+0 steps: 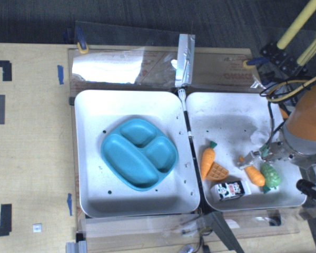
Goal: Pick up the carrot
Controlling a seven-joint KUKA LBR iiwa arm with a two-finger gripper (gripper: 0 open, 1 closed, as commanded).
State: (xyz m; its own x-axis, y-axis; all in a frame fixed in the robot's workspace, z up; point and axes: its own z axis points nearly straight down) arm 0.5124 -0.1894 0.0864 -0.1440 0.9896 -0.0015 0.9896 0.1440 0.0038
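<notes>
The carrot (207, 161) lies in the right bin (226, 115), near its left wall, touching a waffle (217, 172). It looks light, stiff and smooth; grip across the orange body. Whether the end effector (260, 154) is apart or together, I cannot tell.

The arm (308, 123) is cut off by the right edge, so just its orange band and part of the wrist are seen. The gripper (257, 156) is small and blurred against the right bin (226, 115); how its fingers stand cannot be told. The print on the small black-and-white carton (230, 190) is too small to read. The yellow pole (304, 15) at far right runs out of frame.
</notes>
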